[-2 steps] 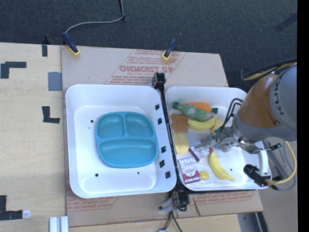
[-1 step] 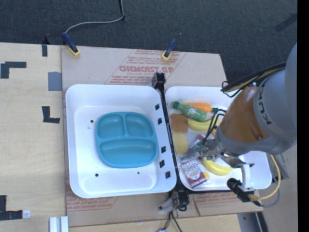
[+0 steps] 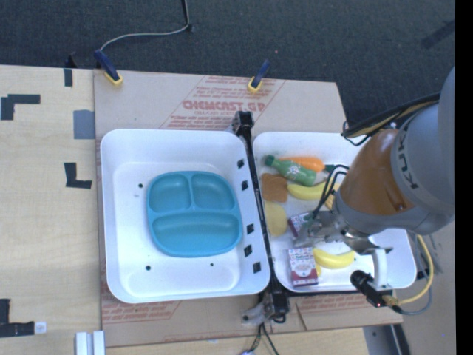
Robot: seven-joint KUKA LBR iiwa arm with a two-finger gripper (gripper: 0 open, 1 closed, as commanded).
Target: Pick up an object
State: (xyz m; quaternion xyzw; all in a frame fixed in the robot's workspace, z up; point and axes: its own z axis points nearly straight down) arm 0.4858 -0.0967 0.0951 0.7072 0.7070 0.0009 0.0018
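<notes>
The right bin (image 3: 403, 272) holds several toy foods: a green bottle (image 3: 290, 169), an orange carrot (image 3: 309, 163), a yellow banana (image 3: 307, 191), a brown cookie (image 3: 275, 188), a pale yellow piece (image 3: 276, 218), a red-and-white box (image 3: 301, 265) and a second banana (image 3: 333, 257). My gripper (image 3: 314, 226) reaches down into the middle of this bin, just above a small purple-and-white packet (image 3: 298, 223). The arm's wrist covers the fingertips from above.
The left bin (image 3: 126, 154) holds a blue divided plate (image 3: 194, 213). A black divider (image 3: 251, 198) with clips runs between the bins. The arm's grey and orange body (image 3: 384, 183) covers the right bin's right half. Cardboard (image 3: 214, 102) lies under both bins.
</notes>
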